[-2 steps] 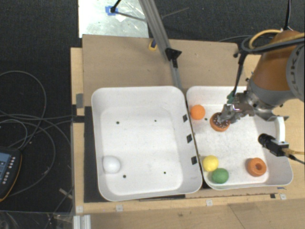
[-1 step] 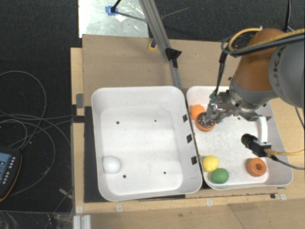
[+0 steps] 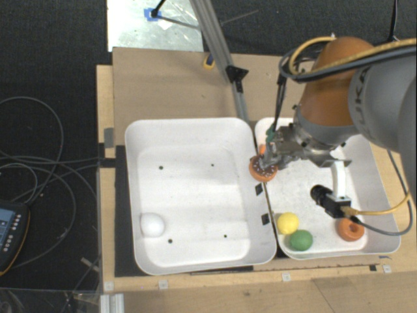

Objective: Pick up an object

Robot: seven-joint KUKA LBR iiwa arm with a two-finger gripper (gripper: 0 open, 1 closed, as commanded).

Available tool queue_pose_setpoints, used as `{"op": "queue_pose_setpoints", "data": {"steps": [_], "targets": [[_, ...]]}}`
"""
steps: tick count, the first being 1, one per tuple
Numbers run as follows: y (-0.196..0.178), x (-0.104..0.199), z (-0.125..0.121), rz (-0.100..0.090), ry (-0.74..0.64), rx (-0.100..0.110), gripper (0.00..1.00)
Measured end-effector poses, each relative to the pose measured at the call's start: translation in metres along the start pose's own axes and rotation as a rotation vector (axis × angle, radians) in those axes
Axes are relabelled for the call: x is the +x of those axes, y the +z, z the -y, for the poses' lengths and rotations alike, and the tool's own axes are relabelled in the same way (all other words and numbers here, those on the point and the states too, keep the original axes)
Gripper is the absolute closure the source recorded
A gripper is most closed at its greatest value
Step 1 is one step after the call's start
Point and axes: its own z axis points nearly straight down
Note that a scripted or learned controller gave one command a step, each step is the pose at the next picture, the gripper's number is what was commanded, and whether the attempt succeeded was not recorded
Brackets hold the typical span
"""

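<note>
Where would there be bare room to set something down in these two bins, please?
The left bin is bare from its far wall down to the white ball in its near-left corner. The right bin is crowded: the gripper by an orange-brown disc, then yellow ball, green ball and orange ring along the near wall.

Grey pole (image 3: 213, 28) (slanted), floor pendant (image 3: 10, 230)

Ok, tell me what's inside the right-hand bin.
Inside the right bin: a yellow ball, a green ball, an orange ring-like piece, and a brown round thing at its left wall, just below the gripper. The arm covers the bin's far part, so anything there is hidden.
</note>
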Motion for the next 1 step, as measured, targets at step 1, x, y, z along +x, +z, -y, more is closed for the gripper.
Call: {"op": "queue_pose_setpoints", "data": {"steps": [1], "targets": [[0.0050, 0.0467, 0.0119, 0.000, 0.000, 0.002, 1.00]]}}
